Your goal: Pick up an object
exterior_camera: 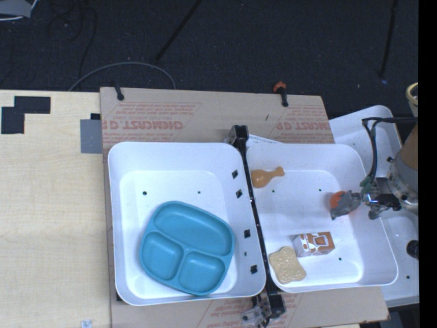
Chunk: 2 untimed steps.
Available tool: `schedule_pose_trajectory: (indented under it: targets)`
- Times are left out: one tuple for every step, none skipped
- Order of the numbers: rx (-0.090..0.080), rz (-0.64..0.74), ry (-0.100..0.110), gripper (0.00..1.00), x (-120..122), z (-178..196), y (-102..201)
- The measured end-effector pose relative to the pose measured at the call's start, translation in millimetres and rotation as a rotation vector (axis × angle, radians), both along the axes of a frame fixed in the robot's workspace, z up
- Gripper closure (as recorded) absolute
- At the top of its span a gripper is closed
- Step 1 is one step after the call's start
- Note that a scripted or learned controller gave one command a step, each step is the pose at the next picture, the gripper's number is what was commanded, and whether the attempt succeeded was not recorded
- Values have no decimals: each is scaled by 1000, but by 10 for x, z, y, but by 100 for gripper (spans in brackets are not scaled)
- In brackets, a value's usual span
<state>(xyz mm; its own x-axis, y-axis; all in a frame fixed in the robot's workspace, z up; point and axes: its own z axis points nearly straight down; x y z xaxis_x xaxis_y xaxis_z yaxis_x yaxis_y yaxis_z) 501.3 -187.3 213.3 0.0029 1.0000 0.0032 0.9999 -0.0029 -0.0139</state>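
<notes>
You see light wood bench (48, 203) carrying cardboard sheet (205, 118) with two white bins on top; dark carpet with cables behind. Left bin (130, 162) holds blue divided tray (186, 247). Right bin (341, 159) holds tan drumstick-shaped piece (265, 176) near divider, small brown-and-white carton (314, 242), beige toast-like slab (287, 265) beside carton. Gripper (343, 203) sits at right bin's right edge, low, with orange bit at its tip; you cannot tell jaw state or whether anything is gripped.
</notes>
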Motion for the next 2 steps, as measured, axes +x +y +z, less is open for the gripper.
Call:
schedule_pose_trajectory:
  targets:
    - [-3, 3, -12, 0, 28, 61, 0]
    - [0, 3, -8, 0, 26, -574, 4]
